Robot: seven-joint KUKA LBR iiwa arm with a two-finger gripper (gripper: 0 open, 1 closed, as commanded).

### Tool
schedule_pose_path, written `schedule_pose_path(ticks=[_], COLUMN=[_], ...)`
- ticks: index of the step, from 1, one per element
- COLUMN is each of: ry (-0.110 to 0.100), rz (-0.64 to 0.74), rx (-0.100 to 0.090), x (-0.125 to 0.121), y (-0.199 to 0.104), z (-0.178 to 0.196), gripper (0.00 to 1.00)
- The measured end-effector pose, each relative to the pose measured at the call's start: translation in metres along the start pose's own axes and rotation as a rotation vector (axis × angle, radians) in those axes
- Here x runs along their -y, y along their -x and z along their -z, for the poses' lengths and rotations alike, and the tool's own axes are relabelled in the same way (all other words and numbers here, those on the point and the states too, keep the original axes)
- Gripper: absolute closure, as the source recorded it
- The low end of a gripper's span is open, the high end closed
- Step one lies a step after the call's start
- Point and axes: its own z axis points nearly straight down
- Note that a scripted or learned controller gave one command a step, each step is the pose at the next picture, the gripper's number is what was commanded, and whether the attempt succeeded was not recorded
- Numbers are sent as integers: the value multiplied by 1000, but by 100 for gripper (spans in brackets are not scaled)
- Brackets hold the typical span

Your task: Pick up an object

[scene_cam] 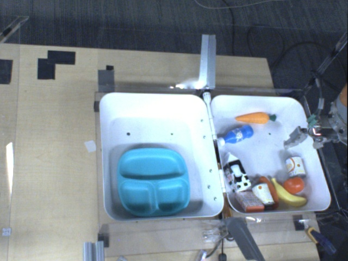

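My gripper [305, 139] hangs over the right side of the right bin [283, 103], reaching in from the right edge of the camera view. Nothing shows in its grasp. Below it a small white and orange can [295, 166] stands on the bin floor. An orange carrot [254, 118] and a blue bottle [236, 135] lie to its left, further back. At the bin's front lie a yellow banana [286, 195], a red-orange round fruit [294, 185], a black and white toy [236, 174] and a red and white carton [263, 193].
A blue compartment tray [154, 180] lies in the left bin [147, 110]. A metal post [208, 61] stands behind the divide between the bins. Cables run along the floor at the back and at the right.
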Motion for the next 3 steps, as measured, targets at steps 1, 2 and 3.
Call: schedule_pose_path(ticks=[1,2,3], ry=[-1,8,-26], rz=[63,-88,155], rx=[-1,0,-5], x=[-5,-61,-132], y=[-47,-84,-96], z=[-83,-124,-126], gripper=[0,0,0])
